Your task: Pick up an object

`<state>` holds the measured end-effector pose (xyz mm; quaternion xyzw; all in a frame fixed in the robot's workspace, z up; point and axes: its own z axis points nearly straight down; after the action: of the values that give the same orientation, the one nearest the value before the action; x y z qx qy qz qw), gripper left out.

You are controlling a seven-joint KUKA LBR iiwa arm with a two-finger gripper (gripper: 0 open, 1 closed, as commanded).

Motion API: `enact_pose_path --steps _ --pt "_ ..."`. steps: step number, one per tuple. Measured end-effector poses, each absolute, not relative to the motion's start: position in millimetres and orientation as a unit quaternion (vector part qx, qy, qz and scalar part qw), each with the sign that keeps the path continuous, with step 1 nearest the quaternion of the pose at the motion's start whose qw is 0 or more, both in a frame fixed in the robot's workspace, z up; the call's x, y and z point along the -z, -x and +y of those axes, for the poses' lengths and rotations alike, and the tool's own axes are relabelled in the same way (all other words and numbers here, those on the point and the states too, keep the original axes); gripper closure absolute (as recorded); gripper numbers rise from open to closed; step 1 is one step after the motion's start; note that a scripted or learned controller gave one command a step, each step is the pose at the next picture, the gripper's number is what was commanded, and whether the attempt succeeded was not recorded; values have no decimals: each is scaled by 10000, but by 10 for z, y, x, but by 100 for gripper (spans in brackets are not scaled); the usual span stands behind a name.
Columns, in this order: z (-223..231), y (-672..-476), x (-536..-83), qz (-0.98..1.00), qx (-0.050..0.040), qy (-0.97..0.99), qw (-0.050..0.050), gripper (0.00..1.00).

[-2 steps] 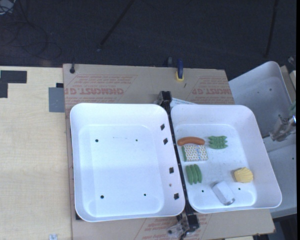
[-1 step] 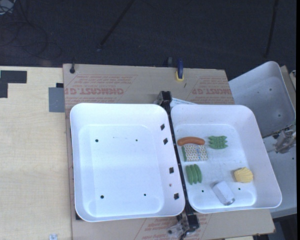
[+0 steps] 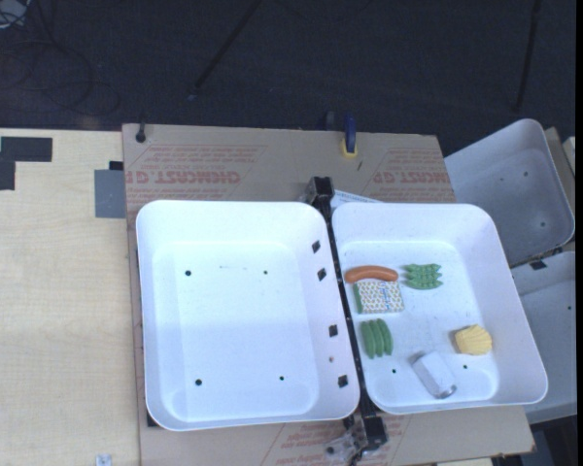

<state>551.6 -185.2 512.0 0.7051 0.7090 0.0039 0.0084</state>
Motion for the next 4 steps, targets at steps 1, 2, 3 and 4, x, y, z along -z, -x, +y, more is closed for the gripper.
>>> enact_pose_path --steps 1,2,3,4 --pt "-2130 -5015 -2394 7062 37 -7080 -77 100" --pt "-1893 -5997 -3578 7096 -34 -7046 66 100" --pt "-2148 -5232 -3713 7059 9 -7083 -14 100" --pt "-2129 -4767 -3679 7067 7 -7075 -19 100"
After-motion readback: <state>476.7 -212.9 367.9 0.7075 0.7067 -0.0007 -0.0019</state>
